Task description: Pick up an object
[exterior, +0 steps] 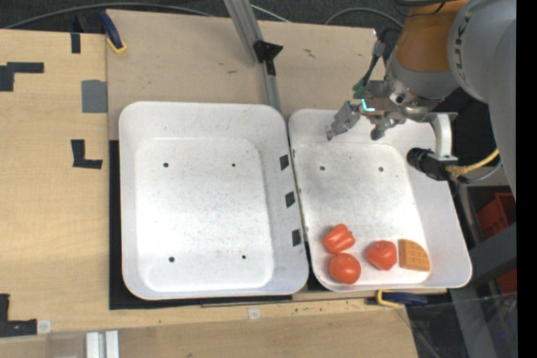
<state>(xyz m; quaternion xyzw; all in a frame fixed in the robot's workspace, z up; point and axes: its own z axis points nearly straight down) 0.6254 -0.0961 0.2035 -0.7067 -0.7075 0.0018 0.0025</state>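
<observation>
My gripper [359, 127] hangs open over the far end of the right bin [352, 180], with nothing between its fingers. At the bin's near end lie three red items and a waffle: a red pepper [338, 238], a red tomato [345, 267], another red fruit [381, 255], and an orange-brown waffle piece [413, 256]. The gripper is well away from them, toward the back of the bin.
The left bin [201, 197] sits beside the right one. A slanted metal pole [243, 12] rises behind the bins. The arm's grey body and orange band [436, 21] fill the upper right. A black cable connector [424, 162] overhangs the right bin's edge.
</observation>
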